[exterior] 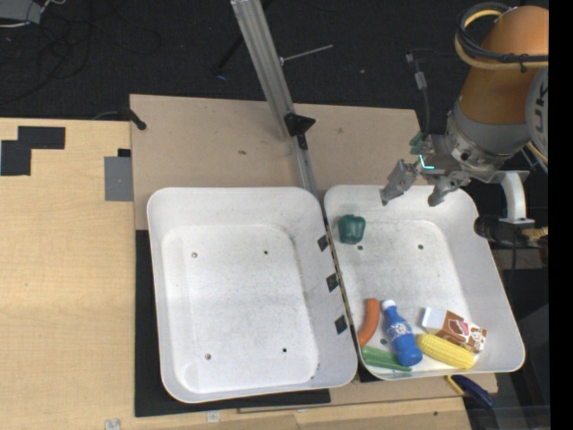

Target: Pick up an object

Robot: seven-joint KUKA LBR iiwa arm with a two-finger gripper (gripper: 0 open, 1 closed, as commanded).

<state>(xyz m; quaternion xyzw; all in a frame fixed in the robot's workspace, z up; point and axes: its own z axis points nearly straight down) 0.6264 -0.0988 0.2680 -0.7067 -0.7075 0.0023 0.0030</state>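
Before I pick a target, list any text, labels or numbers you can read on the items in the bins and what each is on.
None can be read.
Blue bottle: its white band is too blurred to show any letters.
Brown and white packet: the print is too small to make out.
Small white block: no marks can be made out.

One fixed camera, above the bench [224,141], looking down at a slant. Both bins [179,206] in frame. Arm [501,79] enters right.

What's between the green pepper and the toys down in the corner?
Nothing but bare white bin floor. In the camera view, the green pepper sits alone up top, and the carrot and bottle start the pile below.
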